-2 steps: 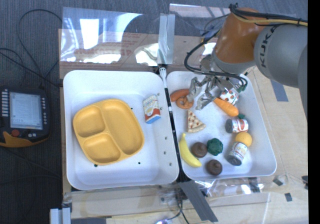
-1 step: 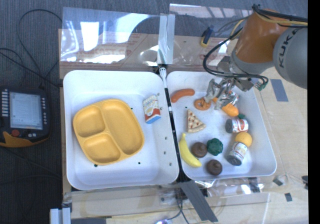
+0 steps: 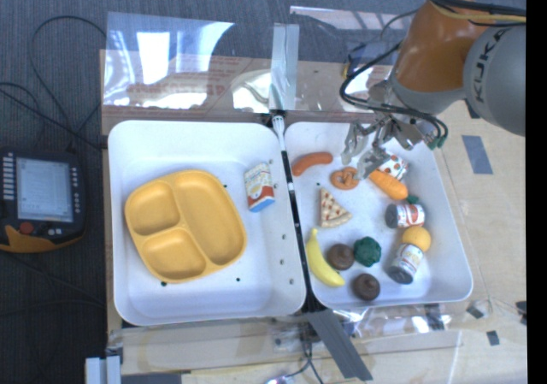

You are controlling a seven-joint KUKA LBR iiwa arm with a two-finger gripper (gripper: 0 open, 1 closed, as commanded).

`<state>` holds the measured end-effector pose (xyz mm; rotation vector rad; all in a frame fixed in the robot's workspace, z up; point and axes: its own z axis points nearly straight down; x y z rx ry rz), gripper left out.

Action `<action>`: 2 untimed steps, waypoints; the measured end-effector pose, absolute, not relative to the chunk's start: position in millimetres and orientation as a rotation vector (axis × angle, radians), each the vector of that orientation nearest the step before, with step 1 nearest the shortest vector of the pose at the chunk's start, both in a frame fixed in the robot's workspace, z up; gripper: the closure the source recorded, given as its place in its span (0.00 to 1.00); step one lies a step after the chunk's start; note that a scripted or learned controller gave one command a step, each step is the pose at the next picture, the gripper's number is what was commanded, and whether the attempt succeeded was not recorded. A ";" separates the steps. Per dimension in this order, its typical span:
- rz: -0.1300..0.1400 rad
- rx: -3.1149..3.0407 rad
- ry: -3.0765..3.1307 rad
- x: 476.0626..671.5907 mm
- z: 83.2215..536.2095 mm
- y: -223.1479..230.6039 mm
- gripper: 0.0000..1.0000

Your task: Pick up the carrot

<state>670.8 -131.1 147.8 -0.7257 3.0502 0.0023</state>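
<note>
camera view: gripper (image 3: 369, 154) hangs in the right bin (image 3: 453, 284), fingers spread, pinching nothing. carrot (image 3: 389, 183) lies just beside it, toward the bin's right wall. advise straddling its middle, across its width. obstructions: pretzel (image 3: 345, 178) nearby left, small can (image 3: 405, 215) just below.

Just left of the pincer (image 3: 369, 154) you see a sausage (image 3: 311, 162) and, close under it, a pretzel (image 3: 345, 178). Below that lies a pizza slice (image 3: 332, 208), then a banana (image 3: 322, 261), a chocolate donut (image 3: 340, 256), broccoli (image 3: 367, 251) and a second donut (image 3: 367, 286). Lower right of the pincer stand two cans (image 3: 405, 215), with a lemon (image 3: 415, 239) between them. Far left you have a milk carton (image 3: 259, 186) and a yellow divided plate (image 3: 184, 224) in the other bin (image 3: 128, 288).
</note>
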 end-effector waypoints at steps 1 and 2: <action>-0.012 -1.206 2.886 653.9 91.4 -190.2 1.00; -0.018 -1.697 2.629 584.2 92.6 -223.1 1.00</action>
